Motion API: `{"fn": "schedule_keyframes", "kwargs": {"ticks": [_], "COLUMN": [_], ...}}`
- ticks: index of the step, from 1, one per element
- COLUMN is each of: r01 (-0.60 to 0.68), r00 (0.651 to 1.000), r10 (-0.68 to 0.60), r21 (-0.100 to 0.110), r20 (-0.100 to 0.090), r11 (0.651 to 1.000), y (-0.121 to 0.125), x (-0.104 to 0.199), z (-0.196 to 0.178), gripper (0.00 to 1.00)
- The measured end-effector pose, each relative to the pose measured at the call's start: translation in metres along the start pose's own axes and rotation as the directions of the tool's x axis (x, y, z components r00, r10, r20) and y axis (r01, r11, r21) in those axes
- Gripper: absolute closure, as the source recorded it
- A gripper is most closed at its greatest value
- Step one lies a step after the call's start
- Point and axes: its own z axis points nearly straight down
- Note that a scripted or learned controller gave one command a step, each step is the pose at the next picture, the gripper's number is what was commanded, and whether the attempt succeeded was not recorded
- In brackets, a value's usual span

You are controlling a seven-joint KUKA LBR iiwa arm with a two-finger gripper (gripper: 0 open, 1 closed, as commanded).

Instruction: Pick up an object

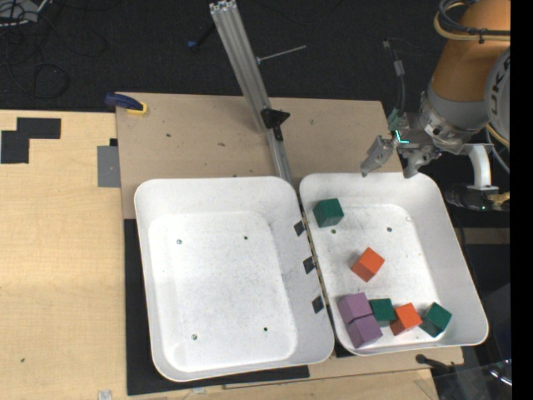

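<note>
Blocks are my targets, all in the right bin [450, 223]: a green block [328, 212] near its far left corner, an orange block [367, 264] mid-floor, and a purple block [359, 318] packed with others along the near edge. From the camera view, my gripper [391, 158] hangs over the bin's far edge, fingers spread, pinching nothing. I reckon the crowded near-edge cluster invites a jammed or glancing grasp; the isolated orange one looks safer.
</note>
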Motion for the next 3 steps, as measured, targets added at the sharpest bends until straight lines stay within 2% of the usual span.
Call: {"fn": "schedule_keyframes", "kwargs": {"ticks": [2, 3], "r01": [-0.006, -0.005], "r00": [1.0, 1.0], "r10": [0.006, 0.005], "r21": [0.006, 0.001], "r20": [-0.001, 0.0], "r11": [1.0, 1.0], "y": [0.001, 0.001], "x": [-0.012, -0.011], "z": [0.122, 0.159], "gripper": [0.0, 0.0]}}
